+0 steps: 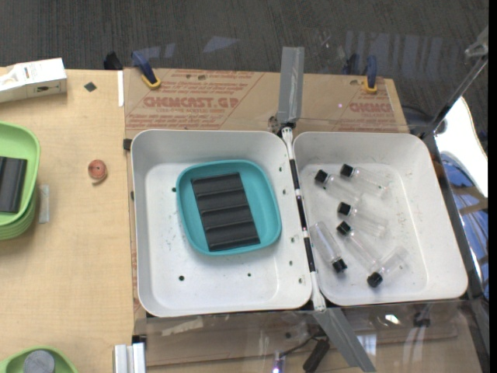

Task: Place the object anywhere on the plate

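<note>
The right bin [435,282] lies nearest to the arm's side, and it holds the things to be moved: six small clear tubes with black caps. Going from the near edge to the far one, there is one tube [386,269] near the front right, one long tube [330,247] beside the middle wall, then one [353,234] just above it, one [356,208] in the middle, and two at the back [326,181] and [359,172]. They lie flat and loosely scattered, some close together but mostly apart.

I judge these tubes to be light, stiff and smooth, so they can roll or slip easily, and perhaps crack if pressed too hard. The best hold is probably across the body near the cap, with the fingers on both long sides.

The left bin [155,286] holds one teal plate [189,231], and four dark ribbed strips [225,212] sit on it. None of the tubes is on the plate yet, so the task is not begun.

I cannot tell the state of the gripper.

Further away, a brown cardboard sheet [202,99] lies behind both bins on the desk [62,270].
</note>
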### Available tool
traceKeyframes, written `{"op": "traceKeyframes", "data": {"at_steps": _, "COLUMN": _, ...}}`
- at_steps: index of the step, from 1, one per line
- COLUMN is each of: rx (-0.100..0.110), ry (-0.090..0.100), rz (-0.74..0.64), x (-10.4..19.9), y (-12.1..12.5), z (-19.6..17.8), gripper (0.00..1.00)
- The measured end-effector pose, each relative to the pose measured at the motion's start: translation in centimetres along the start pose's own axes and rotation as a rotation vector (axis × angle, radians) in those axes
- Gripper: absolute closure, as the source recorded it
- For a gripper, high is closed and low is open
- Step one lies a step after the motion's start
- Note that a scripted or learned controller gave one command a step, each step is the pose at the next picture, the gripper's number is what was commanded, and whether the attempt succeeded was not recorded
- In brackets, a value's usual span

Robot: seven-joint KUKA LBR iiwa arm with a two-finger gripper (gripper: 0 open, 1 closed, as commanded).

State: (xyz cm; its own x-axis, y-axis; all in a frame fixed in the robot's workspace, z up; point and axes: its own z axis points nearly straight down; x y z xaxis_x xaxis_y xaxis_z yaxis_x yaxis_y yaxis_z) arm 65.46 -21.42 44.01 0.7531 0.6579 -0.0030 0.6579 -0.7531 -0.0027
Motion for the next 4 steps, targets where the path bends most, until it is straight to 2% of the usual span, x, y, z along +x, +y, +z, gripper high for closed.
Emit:
{"op": "traceKeyframes", "data": {"at_steps": 1, "rx": 0.000, "ry": -0.001, "rz": 0.067, "x": -1.0, "y": -0.1, "z": 7.2, "gripper": 0.00}}
{"op": "traceKeyframes", "data": {"at_steps": 2, "rx": 0.000, "ry": 0.000, "rz": 0.144, "x": -0.9, "y": 0.1, "z": 0.0, "gripper": 0.00}}
{"op": "traceKeyframes", "data": {"at_steps": 4, "rx": -0.001, "ry": 0.002, "rz": 0.288, "x": -0.8, "y": 0.4, "z": -0.1, "gripper": 0.00}}
